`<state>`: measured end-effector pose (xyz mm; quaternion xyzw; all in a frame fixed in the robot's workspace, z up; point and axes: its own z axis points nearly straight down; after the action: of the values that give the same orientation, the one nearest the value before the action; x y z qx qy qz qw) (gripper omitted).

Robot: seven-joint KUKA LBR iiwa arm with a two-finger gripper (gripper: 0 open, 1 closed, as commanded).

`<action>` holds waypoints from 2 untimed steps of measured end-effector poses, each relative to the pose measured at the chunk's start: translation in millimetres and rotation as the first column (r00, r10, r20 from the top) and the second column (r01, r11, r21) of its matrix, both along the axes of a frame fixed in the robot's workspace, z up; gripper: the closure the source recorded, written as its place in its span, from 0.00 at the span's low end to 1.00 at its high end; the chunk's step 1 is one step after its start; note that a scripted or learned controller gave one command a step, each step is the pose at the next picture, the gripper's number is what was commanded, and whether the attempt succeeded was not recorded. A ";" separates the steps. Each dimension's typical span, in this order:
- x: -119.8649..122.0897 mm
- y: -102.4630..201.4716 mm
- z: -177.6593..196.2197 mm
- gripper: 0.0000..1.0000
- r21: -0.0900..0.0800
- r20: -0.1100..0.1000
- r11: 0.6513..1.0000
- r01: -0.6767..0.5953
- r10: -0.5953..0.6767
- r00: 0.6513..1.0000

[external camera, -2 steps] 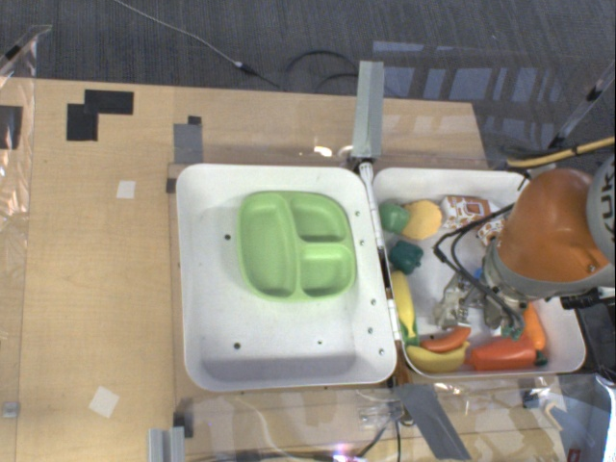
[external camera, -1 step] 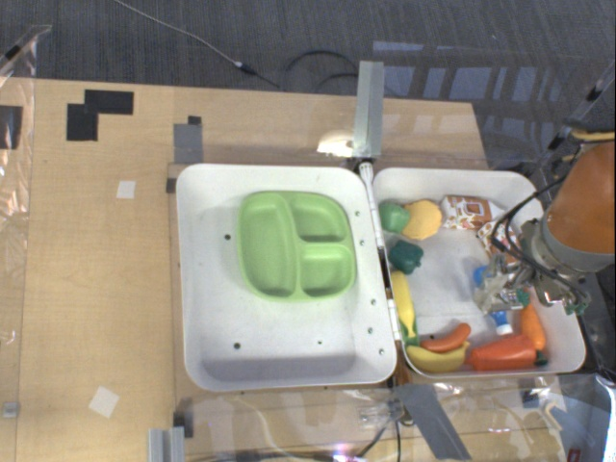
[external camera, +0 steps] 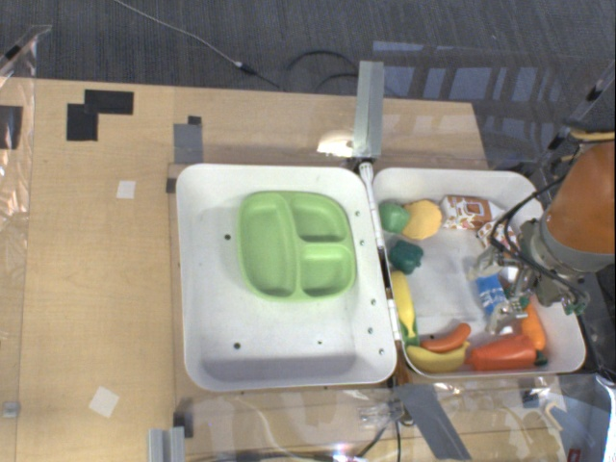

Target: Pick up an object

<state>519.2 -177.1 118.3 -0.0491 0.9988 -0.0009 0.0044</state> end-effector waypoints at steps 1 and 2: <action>23.8 1.2 -28.6 0.00 -0.002 0.003 0.998 -0.064 0.064 0.998; 38.3 34.3 -28.4 0.00 -0.001 0.005 1.000 -0.014 0.014 1.000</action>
<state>557.5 -142.8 89.9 -0.0561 0.9984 -0.0016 0.0068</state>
